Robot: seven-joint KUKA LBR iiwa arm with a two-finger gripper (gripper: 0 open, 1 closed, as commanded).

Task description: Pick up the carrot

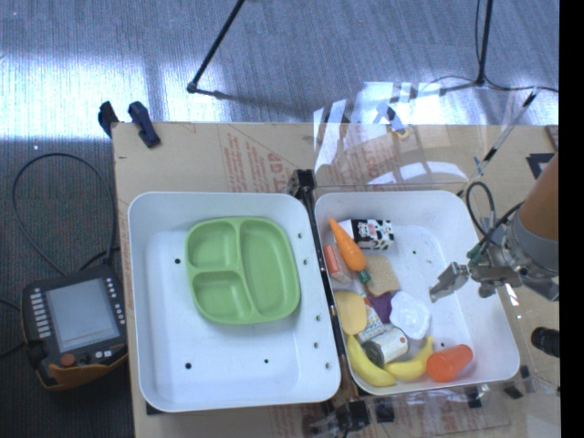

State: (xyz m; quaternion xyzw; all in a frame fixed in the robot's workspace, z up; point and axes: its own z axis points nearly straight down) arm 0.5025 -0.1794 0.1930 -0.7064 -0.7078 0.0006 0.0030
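The carrot [348, 245] lies in the right bin [456, 210], near its left wall, slanting from upper left to lower right with its green stem end at the lower right, just beside a small black-and-white milk carton [373, 234] and above a tan slice of bread [384, 277]. The gripper [453, 279] hangs over the right half of the same bin, well apart from the carrot, with nothing in it; whether its 2 fingers are spread or closed cannot be told at this angle. This looks like the approach step, before any grasp. The next move calls for travel leftward across the bin, over the white cup [411, 316], then a descent aligned across the carrot's narrow width, clear of the carton.
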